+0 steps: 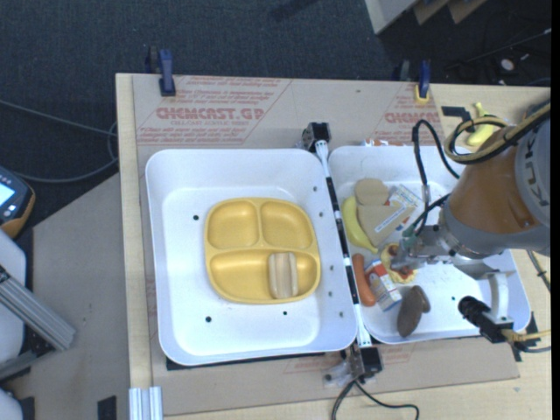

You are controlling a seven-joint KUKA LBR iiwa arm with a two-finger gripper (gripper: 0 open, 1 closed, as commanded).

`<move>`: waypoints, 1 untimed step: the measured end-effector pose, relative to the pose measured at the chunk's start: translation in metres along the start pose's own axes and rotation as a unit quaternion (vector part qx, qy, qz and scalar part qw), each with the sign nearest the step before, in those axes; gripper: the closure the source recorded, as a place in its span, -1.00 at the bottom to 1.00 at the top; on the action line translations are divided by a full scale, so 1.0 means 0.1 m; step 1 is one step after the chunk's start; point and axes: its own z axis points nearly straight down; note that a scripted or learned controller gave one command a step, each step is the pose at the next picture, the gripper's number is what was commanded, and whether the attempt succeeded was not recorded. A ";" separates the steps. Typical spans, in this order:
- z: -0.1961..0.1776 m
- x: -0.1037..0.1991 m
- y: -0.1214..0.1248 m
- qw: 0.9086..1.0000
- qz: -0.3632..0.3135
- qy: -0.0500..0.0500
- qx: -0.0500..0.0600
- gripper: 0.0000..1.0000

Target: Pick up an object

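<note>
- Overhead, a cardboard-topped bench (262, 103) carries two shallow white bins side by side, with dark carpet behind and blue clamps (163, 70) on the far edge.
- Left bin (175, 234): a yellow divided plate (261, 249) sits in the middle, a pale bread-like piece (283, 275) lying in its near compartment.
- Right bin (516, 300): a cluster of small things lies against the left wall, among them a yellow banana (353, 226), a tan round piece (371, 192), a crinkled clear packet (394, 210), a red-orange hot dog (364, 280) and a brown lump (411, 310).
- Several of the piled things overlap and are hard to tell apart; the arm (490, 201) is cut off at the right edge.
- Reaching in from the right, the gripper (404, 254) is down among the cluster, just beside the packet and above the hot dog; how far its tips are spread, and whether anything is caught between them, cannot be made out.
</note>
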 end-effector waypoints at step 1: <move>0.01 0.00 -0.01 1.000 0.000 0.001 0.002 -1.00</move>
